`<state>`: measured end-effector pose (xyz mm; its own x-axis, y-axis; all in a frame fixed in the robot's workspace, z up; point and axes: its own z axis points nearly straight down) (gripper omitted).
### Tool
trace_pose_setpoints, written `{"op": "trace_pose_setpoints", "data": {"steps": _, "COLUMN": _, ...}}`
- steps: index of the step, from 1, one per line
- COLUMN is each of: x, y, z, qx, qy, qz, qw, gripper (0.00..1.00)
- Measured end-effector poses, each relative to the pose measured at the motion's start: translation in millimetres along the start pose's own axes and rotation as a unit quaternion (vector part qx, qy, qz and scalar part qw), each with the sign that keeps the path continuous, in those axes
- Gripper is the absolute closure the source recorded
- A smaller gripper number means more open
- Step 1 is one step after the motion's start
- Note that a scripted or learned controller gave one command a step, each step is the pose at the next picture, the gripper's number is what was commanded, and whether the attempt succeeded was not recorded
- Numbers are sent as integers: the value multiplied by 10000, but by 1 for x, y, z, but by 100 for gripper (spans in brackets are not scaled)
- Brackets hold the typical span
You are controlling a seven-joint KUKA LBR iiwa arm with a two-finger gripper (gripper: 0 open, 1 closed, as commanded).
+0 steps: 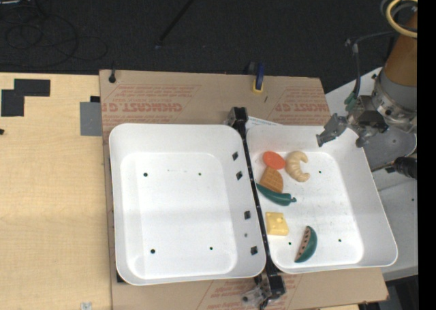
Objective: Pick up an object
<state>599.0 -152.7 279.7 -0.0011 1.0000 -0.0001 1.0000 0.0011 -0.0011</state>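
— Where's the pincer [338, 128]?
— Up at the far right, over the right bin's [371, 189] far edge. I can't tell its state; the view is too dim there, and nothing shows in it.
— And the objects?
— All lying in that bin: croissant [298, 165], red piece [274, 159], green pod [306, 244]. Picking isn't done; reaching down and grasping remain.

Toy foods [285, 193] lie clustered in the right bin [368, 234].

Robotics lab: white bins [177, 135] clamped on cardboard sheet [204, 101], plywood bench [48, 193], loose cables [41, 26] on dark floor, robot arm [398, 90].
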Motion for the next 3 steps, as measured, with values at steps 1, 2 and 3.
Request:
{"op": "trace_pose_setpoints", "data": {"steps": 1, "x": 45, "y": -41, "z": -39, "qx": -3, "qy": 11, "qz": -13, "qw": 10000, "gripper": 0}}
{"op": "trace_pose_setpoints", "data": {"steps": 2, "x": 69, "y": -58, "z": 193, "qx": 81, "qy": 18, "qz": 1, "qw": 10000, "gripper": 0}}
{"op": "trace_pose_setpoints", "data": {"steps": 3, "x": 66, "y": -55, "z": 175, "qx": 27, "qy": 7, "qz": 37, "qw": 10000, "gripper": 100}}
